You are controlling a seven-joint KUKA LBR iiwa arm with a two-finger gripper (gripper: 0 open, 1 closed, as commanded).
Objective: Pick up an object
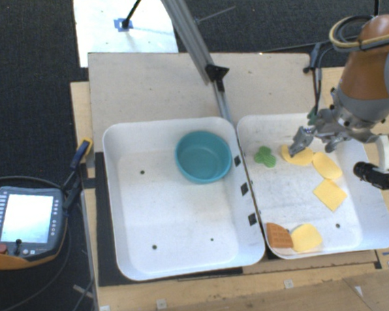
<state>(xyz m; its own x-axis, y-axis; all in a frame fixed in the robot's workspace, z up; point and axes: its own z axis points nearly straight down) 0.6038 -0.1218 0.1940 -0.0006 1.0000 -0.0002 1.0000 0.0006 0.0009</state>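
My gripper [314,142] hangs over the far part of the right bin [367,237], its fingers spread apart with nothing between them. Just below its left finger lies a yellow piece [297,156]. More yellow pieces lie nearby: one [327,166] just right of it, a square one [330,194] lower down, and a rounded one [306,238] at the front. A small green object [264,156] sits left of the gripper. An orange-brown waffle-like piece [278,235] lies in the bin's front left corner.
The left bin [141,245] holds a teal bowl [203,156] at its far right. A metal pole [193,38] slants down to the divide between the bins. A teach pendant [24,222] lies left of the bench.
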